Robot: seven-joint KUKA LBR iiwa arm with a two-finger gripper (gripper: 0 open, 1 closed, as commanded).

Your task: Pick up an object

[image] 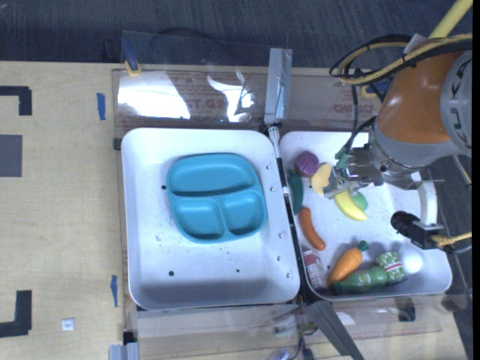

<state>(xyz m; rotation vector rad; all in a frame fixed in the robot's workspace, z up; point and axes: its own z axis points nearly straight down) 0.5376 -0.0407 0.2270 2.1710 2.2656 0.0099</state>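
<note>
The right bin (427,280) holds several toy foods. My gripper (349,177) hangs over its upper middle, reaching in from the right under the orange band. Just below the gripper lies a yellow banana (352,205), and a pale yellow piece (322,178) sits at the gripper's left. A purple piece (306,162) lies beyond that, near the bin's top left. I see nothing lifted off the bin floor.
A dark green piece (295,191) and an orange sausage (312,229) lie along the right bin's left wall. A carrot (346,263), a green bottle-like toy (373,277) and a white egg (412,263) sit near the front. The left bin (142,223) holds a blue divided plate (217,197).
</note>
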